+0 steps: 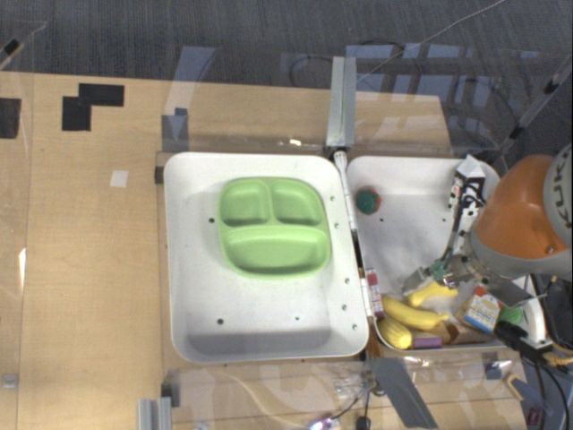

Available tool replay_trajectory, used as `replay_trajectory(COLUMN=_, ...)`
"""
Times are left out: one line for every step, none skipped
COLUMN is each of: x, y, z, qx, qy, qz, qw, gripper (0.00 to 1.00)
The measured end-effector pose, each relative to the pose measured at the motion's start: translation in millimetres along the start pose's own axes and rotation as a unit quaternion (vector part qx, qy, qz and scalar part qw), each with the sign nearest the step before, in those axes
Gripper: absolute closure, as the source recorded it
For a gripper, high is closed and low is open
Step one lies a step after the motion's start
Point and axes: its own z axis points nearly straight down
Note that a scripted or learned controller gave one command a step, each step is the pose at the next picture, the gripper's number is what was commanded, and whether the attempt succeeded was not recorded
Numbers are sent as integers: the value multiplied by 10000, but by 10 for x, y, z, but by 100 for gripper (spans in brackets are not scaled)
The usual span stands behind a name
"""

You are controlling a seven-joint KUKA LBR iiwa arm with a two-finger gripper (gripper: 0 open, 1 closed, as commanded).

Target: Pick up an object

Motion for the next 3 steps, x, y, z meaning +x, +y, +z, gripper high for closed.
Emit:
replay_trajectory(x=28, y=31, z=-109, qx=-16, qy=23, qz=-22, qw=10000, gripper=100)
replay_trajectory(x=27, y=30, z=-109, qx=-15, qy=23, qz=-22, qw=10000, gripper=0)
replay_trajectory(x=94, y=1063, z=35, qx=23, qy=15, qz=-789, qw=9969, gripper=0)
